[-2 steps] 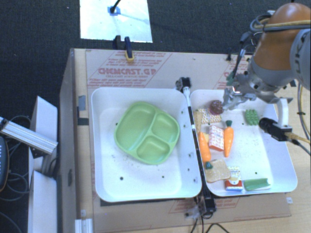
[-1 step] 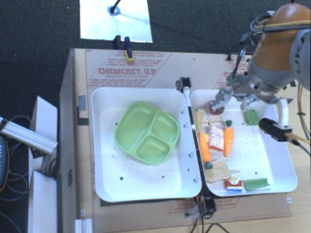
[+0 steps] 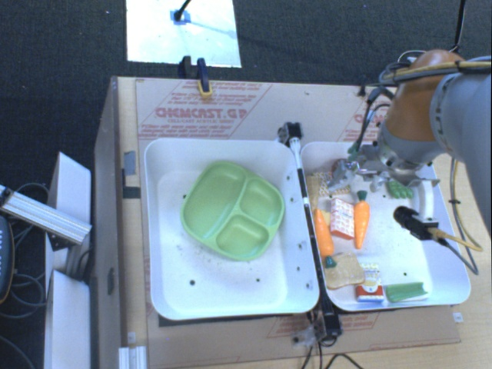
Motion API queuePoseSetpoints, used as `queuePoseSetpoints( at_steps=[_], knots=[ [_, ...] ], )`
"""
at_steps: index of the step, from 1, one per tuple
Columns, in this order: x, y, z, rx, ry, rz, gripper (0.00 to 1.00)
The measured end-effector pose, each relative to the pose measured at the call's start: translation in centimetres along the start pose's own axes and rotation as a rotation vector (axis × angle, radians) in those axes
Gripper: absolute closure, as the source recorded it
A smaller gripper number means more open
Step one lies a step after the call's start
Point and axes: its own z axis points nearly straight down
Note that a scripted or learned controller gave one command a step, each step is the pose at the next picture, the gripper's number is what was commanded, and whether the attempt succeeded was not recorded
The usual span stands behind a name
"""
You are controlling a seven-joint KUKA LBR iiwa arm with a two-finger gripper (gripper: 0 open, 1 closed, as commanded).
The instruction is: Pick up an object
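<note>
End effector (image 3: 361, 167) (grip state unclear) hovers over right bin (image 3: 450, 279), near carrot (image 3: 360, 223).

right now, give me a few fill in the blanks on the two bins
1. The green tray lies in the ____ bin.
2. The two carrots lie in the ____ bin.
3. The tray has ____ compartments.
4. The arm reaches over the ____ bin.

Missing words: left; right; three; right

I am seeing a divided plate (image 3: 233, 210) lying in the left bin (image 3: 165, 283); carrots (image 3: 360, 218) and packets are lying in the right bin (image 3: 450, 279).
</note>
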Motion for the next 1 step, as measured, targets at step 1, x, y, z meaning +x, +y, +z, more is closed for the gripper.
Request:
queuePoseSetpoints(
  at_steps=[1],
  knots=[
    [-0.88,4.68,5.53,-0.011,-0.006,0.0,0.0]
  ],
)
